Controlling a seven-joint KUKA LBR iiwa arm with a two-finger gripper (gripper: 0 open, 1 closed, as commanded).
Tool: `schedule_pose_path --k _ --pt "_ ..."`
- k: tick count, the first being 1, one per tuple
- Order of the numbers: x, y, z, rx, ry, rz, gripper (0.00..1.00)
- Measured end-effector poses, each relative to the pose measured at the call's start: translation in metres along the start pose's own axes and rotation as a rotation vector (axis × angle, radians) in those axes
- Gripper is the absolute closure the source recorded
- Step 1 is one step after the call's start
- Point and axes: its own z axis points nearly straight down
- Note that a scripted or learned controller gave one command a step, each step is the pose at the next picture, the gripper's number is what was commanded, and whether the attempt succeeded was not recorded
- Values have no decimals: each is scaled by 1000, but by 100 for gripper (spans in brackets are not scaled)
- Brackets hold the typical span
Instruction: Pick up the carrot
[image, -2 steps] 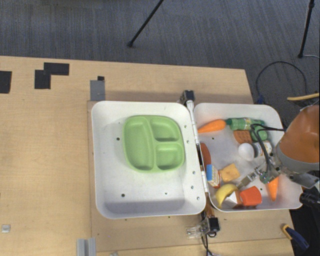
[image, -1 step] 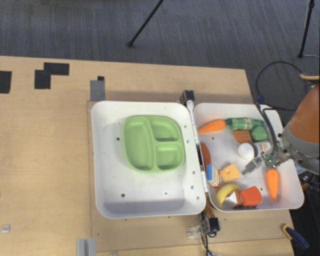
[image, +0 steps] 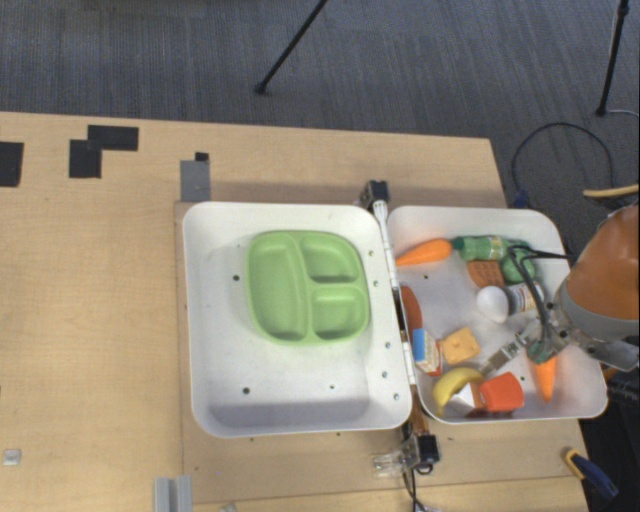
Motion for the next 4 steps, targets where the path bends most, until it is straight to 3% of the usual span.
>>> schedule_pose_path --k 1,2,3,4 --pt "36 17 -149 0 -3 -61 0" --pt "-13 -19 -41 2 0 -300 0" --pt "-1 -8 -26 -3 -10 -499 0" --pt "9 10 -6 -12 -38 -811 0"
